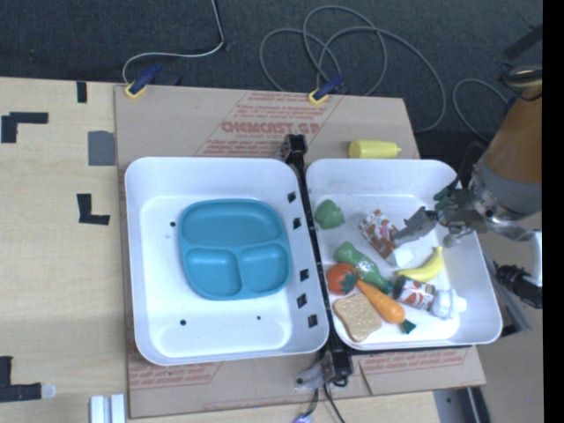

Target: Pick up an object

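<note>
Toy food is crowded into the right bin [471, 324], with the tool [425, 225] lowered among it.

"CHEMCAST GP" is printed in red on the cardboard sheet [256, 126] laid over the table [53, 236]. The tool's dark fingers are seen spread apart above a small white item, nothing gripped between them. The banana [425, 267] lies just beside, long axis slanted up-right. The carrot [385, 303] points down-right, touching the bread slice [358, 316]. Open room is left along the right bin's upper wall. A blue divided plate [234, 247] sits in the left bin [150, 324].
</note>
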Motion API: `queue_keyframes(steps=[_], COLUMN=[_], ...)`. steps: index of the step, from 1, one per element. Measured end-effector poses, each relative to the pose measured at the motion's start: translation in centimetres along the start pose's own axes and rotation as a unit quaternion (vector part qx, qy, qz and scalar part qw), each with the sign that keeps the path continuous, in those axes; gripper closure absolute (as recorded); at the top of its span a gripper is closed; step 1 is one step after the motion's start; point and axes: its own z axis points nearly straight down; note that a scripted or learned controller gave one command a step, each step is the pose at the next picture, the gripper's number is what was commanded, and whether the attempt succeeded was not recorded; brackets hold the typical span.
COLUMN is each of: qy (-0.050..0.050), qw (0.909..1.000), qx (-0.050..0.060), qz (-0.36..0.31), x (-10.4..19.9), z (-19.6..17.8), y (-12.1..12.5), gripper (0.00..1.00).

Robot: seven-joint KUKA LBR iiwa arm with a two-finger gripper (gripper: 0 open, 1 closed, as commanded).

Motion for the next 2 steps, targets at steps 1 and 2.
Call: queue_keyframes(steps=[1, 2], qy=[0.000, -0.001], qw=[1.0000, 1.0000], qx=[0.001, -0.003], qz=[0.000, -0.001], x=[-2.9, 1.8], z=[14.3, 15.3], y=[5.2, 9.8], gripper=[0.00, 0.00])
